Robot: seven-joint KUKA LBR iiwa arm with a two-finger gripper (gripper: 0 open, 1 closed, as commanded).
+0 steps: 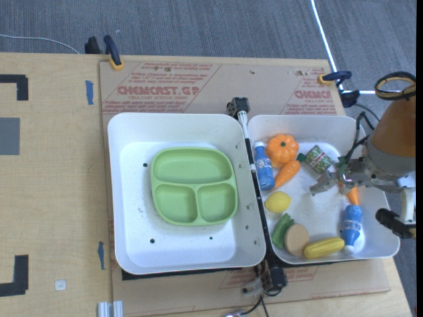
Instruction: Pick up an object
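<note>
The right bin [377, 243] holds several toy foods. An orange pumpkin [283, 148] lies at the back, with a blue bottle [263, 166] and a carrot [287, 173] beside it. A green packet [318, 157] lies just behind my gripper [325, 180], which hangs low over the bin's middle right. A small orange piece [355, 195] shows under the wrist. A second blue bottle [351, 224] lies toward the front right. Along the front lie a lemon [278, 202], a green vegetable [281, 227], a tan round piece [297, 238] and a yellow corn-like piece [324, 246].
The left bin [125, 177] holds a green three-part plate [193, 185]. The arm's orange band [396, 127] stands over the right bin's far right edge. Clamps [114, 53] and cables [370, 91] sit at the back of the cardboard sheet.
</note>
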